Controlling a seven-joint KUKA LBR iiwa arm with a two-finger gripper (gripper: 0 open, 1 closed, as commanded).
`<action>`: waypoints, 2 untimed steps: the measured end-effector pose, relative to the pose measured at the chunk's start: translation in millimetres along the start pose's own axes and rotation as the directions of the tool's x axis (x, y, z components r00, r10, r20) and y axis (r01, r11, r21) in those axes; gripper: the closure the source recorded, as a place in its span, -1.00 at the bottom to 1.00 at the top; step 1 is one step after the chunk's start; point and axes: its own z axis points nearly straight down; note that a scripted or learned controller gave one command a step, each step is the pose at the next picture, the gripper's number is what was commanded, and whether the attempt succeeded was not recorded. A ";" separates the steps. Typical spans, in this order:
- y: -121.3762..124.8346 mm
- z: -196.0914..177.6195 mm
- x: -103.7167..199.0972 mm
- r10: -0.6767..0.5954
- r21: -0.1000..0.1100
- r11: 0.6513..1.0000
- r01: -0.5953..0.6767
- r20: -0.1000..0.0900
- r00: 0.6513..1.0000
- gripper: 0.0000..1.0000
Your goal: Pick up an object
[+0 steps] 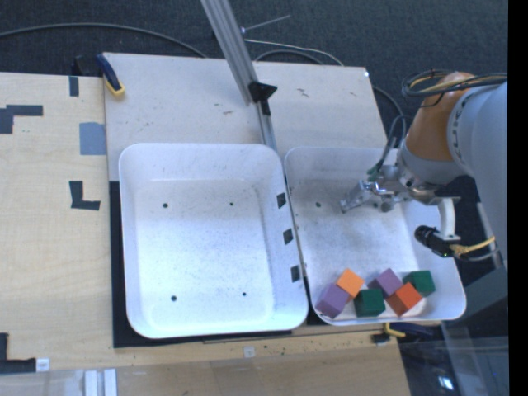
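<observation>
Two white bins sit side by side on the bench [190,97], and the hazards scale down with the objects. Largest is the arm [462,130], grey with an orange band, reaching in from the right over the right bin [330,172]; the left bin [136,246] lies beside it, their rims touching along the middle. The gripper [356,200] hovers over the upper part of the right bin, well apart from anything graspable, and I cannot tell whether it is spread or closed; nothing shows between its tips.

The task's things are six small blocks huddled in the bin's lower right corner: two purple blocks [332,299] [388,282], two orange blocks [351,282] [405,298] and two green blocks [370,303] [421,283]. They look packed tightly, touching or nearly so, and pressed near the curved bin wall.

That crowding is the likely trouble. A descent onto the cluster could land on a neighbour's top instead of slipping beside one block, scattering them or closing on air. A pick near the wall risks striking the rim. The sloped corner may also tilt a block so it squirts out when squeezed.
</observation>
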 end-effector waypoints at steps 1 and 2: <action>3.0 0.2 -3.0 -0.005 0.001 1.000 0.005 -0.003 1.000 -1.00; -82.3 0.7 -28.5 0.001 0.008 1.000 -0.001 -0.004 1.000 -1.00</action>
